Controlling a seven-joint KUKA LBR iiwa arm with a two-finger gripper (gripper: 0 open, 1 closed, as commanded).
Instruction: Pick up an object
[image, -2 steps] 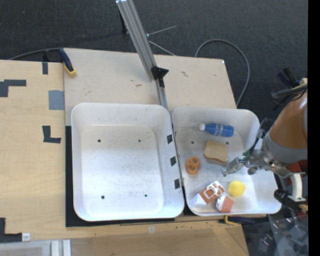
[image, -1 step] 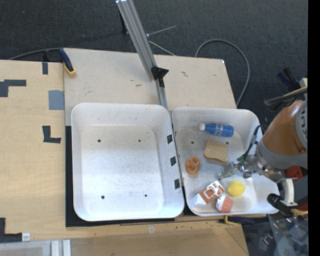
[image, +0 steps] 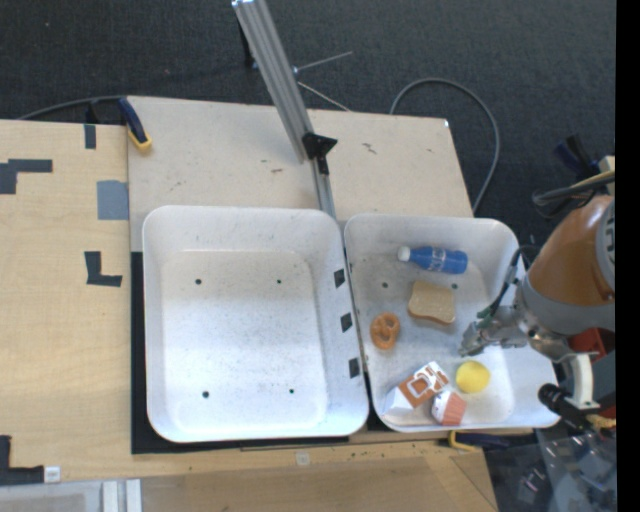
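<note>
While the gripper (image: 480, 338) hangs low in the right bin (image: 497, 236), just above the yellow ball (image: 473, 377), its tips are too small and dark to read. Slice of bread (image: 433, 303) lies near; orange-white carton (image: 421, 386) partly overlapped by small cup (image: 449, 407).

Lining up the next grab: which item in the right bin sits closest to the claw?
The yellow ball, just below the claw. The bread slice and the pretzel lie farther left.

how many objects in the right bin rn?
5: blue bottle at the far side, bread slice mid, pretzel left, yellow ball near the gripper, carton at the near edge. More may hide under the arm.
</note>
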